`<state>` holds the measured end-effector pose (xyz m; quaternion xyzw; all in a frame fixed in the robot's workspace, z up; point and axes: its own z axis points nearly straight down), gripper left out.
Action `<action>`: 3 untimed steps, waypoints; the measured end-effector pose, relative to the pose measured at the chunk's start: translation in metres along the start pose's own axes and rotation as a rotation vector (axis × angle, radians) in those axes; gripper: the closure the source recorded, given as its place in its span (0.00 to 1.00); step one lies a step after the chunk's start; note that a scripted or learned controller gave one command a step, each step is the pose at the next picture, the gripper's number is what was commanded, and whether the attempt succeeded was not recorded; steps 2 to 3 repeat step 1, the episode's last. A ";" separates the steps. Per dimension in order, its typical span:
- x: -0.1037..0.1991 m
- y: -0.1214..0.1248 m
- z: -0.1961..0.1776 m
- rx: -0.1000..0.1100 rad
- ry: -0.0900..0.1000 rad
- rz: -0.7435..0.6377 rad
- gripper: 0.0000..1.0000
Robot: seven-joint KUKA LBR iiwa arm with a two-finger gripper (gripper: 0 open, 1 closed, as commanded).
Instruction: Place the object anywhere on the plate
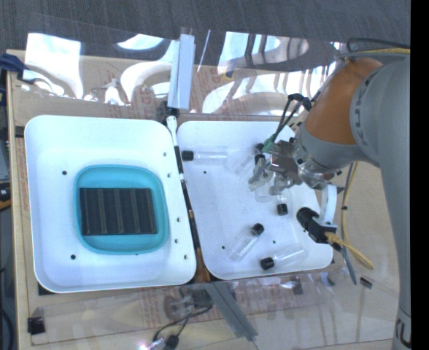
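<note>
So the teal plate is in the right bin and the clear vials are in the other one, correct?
Not quite: the camera view shows the teal plate in the left bin. The clear vials, with black caps, lie in the other one, the right bin, as you said.

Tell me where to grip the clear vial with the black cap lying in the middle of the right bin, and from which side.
Grip the clear vial across the middle of its see-through body, coming straight down from above. It lies flat and slanted, black cap toward the upper right, so the fingers should probably close across its narrow width, with open bin floor on either side.
</note>
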<state>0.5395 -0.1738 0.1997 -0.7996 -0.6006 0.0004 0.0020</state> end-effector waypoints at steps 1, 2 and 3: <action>0.000 0.000 0.000 0.000 0.000 0.000 0.00; 0.000 0.000 0.000 0.000 0.000 0.000 0.00; 0.000 0.000 0.000 0.000 0.000 0.000 0.00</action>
